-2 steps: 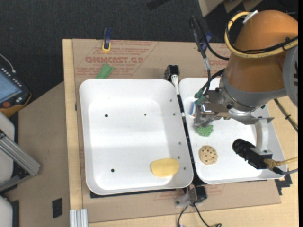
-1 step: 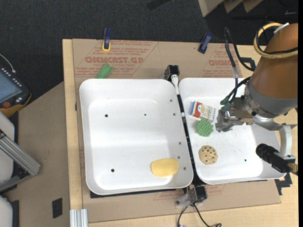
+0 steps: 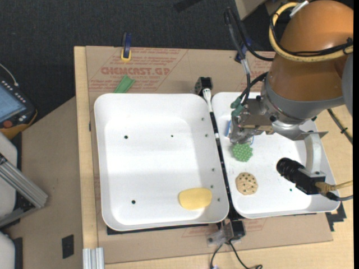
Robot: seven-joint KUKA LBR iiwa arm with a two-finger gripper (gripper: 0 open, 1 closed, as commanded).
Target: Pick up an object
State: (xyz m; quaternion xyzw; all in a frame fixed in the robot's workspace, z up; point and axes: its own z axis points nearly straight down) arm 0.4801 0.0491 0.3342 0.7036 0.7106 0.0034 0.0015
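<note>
My gripper (image 3: 243,137) hangs low over the left part of the right bin (image 3: 280,206), right above a green bumpy object (image 3: 243,152) that lies on the bin floor. A sliver of something blue (image 3: 229,129) peeks out at the gripper's left side. A round cookie with dark chips (image 3: 246,183) rests nearer the front of the same bin. A pale yellow oval piece (image 3: 195,198) lies in the front right corner of the left bin (image 3: 112,150).
The two bins meet along a narrow divider (image 3: 217,150), close to the gripper's left. The arm's orange band (image 3: 314,32) and grey wrist cover the back of the right bin. A green strip (image 3: 123,84) and a blue clip (image 3: 127,52) lie on the cardboard behind the left bin.
</note>
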